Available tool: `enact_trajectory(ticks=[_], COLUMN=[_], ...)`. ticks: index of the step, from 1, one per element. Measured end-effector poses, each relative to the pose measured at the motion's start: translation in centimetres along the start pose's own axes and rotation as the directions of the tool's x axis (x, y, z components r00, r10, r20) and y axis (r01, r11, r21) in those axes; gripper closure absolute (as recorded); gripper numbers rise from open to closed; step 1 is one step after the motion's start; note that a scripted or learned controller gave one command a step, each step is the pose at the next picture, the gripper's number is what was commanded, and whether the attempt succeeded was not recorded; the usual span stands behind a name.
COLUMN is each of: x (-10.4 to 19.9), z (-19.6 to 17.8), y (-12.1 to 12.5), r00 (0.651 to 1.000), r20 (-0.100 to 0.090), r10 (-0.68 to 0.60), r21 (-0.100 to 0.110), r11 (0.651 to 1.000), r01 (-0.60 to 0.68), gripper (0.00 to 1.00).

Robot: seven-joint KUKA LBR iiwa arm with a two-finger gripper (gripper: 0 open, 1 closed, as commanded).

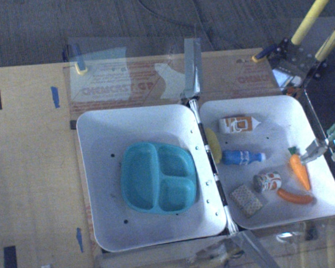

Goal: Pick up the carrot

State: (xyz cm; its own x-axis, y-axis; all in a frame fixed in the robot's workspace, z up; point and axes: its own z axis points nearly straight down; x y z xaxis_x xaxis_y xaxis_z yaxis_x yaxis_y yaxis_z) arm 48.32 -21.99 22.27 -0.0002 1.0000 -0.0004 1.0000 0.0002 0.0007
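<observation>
The carrot (pixel 300 170), orange with a small green top, lies near the right wall of the right bin (pixel 271 106), its tip pointing toward the front. My gripper (pixel 322 147) comes in over the bin's right rim, just right of and above the carrot's green end. Its tip is close to the carrot's top, and I cannot tell whether it touches. Nothing shows held in it.
An orange sausage (pixel 294 195) lies just in front of the carrot, with a small can (pixel 268 181) to its left. A sponge block (pixel 246 200), blue bottle (pixel 242 157), milk carton (pixel 238 123) and yellow piece (pixel 214 145) share that bin. The left bin (pixel 97 137) holds a teal divided plate (pixel 159 177).
</observation>
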Motion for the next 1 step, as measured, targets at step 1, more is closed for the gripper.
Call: enact_trajectory(ticks=[1], x=[0.32], z=[12.76], y=[4.32], r00=[0.994], r20=[-0.012], r10=[0.111], r21=[0.002], r11=[0.994], r01=[-0.111], gripper=[0.0])
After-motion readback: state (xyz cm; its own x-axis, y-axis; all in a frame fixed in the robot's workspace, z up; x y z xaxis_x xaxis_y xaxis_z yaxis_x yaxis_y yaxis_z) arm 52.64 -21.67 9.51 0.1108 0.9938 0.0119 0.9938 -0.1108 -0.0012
